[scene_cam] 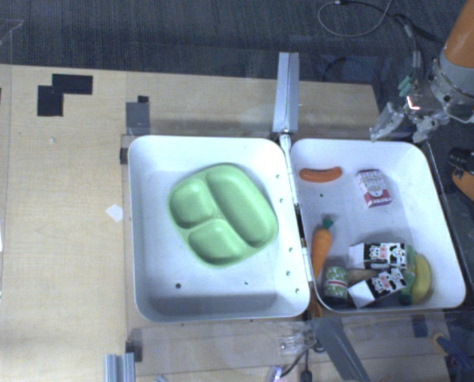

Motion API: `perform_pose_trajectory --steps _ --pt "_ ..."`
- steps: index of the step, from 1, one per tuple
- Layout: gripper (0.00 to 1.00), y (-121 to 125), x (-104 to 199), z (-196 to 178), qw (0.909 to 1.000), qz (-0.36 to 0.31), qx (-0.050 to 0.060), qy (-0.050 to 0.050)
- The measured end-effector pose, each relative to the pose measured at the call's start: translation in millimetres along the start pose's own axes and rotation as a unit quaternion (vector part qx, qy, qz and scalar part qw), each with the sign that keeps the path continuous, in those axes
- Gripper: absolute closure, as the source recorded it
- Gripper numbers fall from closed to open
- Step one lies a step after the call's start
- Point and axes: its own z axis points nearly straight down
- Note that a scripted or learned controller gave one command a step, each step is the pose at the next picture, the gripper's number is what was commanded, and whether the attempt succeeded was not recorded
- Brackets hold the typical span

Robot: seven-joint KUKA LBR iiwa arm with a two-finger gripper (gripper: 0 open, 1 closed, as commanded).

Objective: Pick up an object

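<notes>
Two-finger gripper (pixel 402 123) hangs over the right bin's far rim, fingers spread wide, nothing btwn them. Step: approach, pre-grasp. Shallow white plastic right bin (pixel 440 213) holds the candidates, largest first: orange carrot w/ green top (pixel 321 247), yellow banana (pixel 419 277), black-and-white cartons (pixel 378 255), small red-and-white box (pixel 373 188), reddish sausage (pixel 320 174). Next move likely needs going down over one item, e.g. the box, which lies apart from the rest.

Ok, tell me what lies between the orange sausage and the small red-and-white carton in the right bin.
Nothing: the camera view shows bare white bin floor between the orange sausage and the small red-and-white carton.
</notes>
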Motion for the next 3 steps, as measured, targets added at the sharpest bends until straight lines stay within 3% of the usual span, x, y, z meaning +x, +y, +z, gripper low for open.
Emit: perform_pose_trajectory --steps 1,2,3 --pt "0.00 4.4 -29.3 143.6 0.9981 0.061 0.001 0.000" --pt "0.00 -45.0 -17.0 166.3 0.9999 0.015 -0.002 0.000" --pt "1.00 -42.5 -15.9 154.1 0.9999 0.014 -0.005 0.000"
